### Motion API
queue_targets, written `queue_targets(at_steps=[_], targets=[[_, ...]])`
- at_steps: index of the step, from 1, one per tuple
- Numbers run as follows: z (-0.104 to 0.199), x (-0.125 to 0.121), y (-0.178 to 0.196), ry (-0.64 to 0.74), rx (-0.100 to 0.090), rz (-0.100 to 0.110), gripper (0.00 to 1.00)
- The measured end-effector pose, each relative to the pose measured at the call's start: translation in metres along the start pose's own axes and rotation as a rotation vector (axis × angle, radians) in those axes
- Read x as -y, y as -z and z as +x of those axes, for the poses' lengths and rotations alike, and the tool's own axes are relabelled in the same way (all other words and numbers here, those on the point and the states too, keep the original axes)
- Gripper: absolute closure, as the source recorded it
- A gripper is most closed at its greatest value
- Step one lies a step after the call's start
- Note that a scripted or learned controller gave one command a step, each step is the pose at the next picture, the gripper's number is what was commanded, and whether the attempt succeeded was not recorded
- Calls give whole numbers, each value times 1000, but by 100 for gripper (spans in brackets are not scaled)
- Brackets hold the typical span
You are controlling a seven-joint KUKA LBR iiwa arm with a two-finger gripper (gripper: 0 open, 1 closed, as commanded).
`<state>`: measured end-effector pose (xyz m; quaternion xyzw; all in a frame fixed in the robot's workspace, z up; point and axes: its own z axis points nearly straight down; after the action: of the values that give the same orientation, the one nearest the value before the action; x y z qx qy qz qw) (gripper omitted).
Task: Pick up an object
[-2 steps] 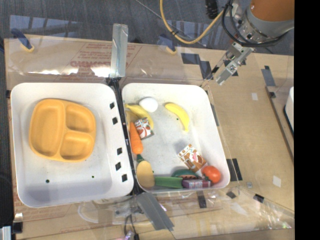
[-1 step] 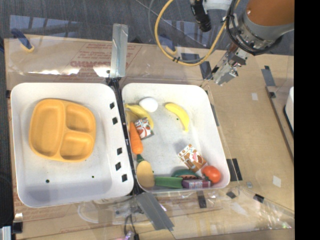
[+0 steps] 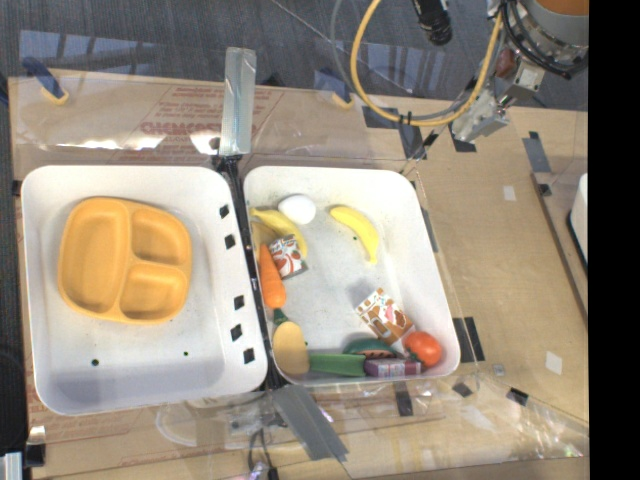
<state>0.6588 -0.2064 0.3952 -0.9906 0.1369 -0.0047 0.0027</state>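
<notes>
- The arm hung at the upper right above the bench; whether its gripper was open or closed could not be told.
- The right bin held a banana, a white egg, a carrot and a tomato.
- A yellow divided plate lay in the left bin.

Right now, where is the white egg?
The white egg lies in the right bin, near its far edge, between two bananas: one at its left and one at its right.
</notes>
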Motion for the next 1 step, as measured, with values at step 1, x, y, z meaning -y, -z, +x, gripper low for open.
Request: queue_targets(at_steps=[1], targets=[[-20, 60, -95, -44, 16, 0, 100]])
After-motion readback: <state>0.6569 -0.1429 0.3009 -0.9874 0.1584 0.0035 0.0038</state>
